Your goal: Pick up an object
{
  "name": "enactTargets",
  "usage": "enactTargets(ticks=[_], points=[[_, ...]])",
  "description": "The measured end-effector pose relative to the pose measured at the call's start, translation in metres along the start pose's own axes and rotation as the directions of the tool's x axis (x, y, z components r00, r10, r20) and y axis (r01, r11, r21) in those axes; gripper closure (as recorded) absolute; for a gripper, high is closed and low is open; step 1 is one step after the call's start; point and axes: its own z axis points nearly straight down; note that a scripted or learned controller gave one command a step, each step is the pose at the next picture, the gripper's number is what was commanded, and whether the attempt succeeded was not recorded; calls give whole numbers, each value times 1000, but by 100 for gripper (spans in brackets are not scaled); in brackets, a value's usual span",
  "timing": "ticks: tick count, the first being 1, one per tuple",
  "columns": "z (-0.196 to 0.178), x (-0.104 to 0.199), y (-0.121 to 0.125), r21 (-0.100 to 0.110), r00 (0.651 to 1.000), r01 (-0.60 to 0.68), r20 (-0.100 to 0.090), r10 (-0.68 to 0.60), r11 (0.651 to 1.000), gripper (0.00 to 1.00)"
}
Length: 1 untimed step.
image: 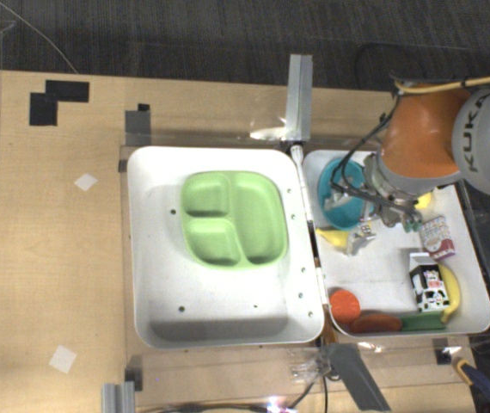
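The arm is down in the right bin (pixel 477 312), so this looks like the reach-and-grasp step — nothing appears lifted yet. The gripper (pixel 364 231) hangs low beside the teal bowl (pixel 338 198), just over a yellow piece (pixel 335 240); whether it is clenched or released I cannot tell. Next it would need to settle on one item and rise cleanly. Away from the bowl, toward the bin's front edge, lie a smooth orange ball (pixel 343 303), a dark red sausage shape (pixel 376 322), a curved banana (pixel 450 292) and a printed little carton (pixel 428 286). Left of the bowl, the other bin (pixel 155 231) holds a glossy green divided plate (pixel 232 218).
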Motion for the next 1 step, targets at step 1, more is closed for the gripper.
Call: enactTargets(ticks=[1], points=[[-1,30,4,1,994,-114,2,114,994,0]])
